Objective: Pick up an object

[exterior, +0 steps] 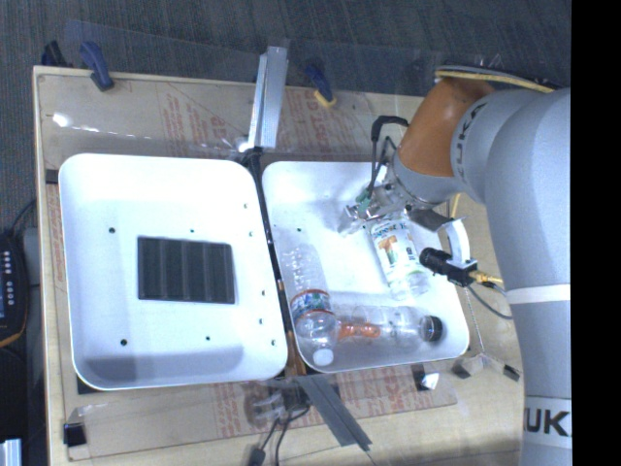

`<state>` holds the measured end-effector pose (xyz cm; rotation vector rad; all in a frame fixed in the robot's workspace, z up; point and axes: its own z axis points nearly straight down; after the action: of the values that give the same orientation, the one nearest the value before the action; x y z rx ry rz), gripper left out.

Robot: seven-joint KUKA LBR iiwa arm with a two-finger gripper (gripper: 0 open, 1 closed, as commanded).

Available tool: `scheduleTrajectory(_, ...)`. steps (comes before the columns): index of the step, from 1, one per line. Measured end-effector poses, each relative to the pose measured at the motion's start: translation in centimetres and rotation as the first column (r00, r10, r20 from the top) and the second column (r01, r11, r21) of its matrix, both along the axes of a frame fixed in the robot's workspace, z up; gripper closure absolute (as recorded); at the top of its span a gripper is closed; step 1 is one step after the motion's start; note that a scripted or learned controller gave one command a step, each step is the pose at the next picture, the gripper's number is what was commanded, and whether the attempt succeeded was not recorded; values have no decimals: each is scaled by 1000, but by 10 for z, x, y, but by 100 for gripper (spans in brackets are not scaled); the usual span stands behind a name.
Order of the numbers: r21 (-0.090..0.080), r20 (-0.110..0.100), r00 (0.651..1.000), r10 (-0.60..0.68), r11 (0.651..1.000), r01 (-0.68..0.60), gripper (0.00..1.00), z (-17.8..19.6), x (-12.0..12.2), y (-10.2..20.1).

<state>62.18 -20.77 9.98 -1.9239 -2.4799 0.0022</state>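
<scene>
The gripper (374, 205) is hovering over the right bin (320, 187) beside a clear bottle (396, 255) — whether released or clenched, I cannot tell; centring squarely over the bottle would probably help.

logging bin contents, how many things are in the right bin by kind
clear plastic bottles with caps toward the bin's near edge: 2
white bottle with a printed label: 1
total: 3, all in the right bin; anything under the gripper can't be told

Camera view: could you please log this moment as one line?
gripper: low in right white bin | clear plastic bottles: lying in bin | grasp: unclear
</scene>
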Motion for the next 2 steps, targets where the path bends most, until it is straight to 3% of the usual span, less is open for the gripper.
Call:
scheduleTrajectory(1,-1,3,1000,-1,1000,1,0,51,-9,-2)
scheduleTrajectory(2,-2,4,988,155,988,-155,0,20,26,0)
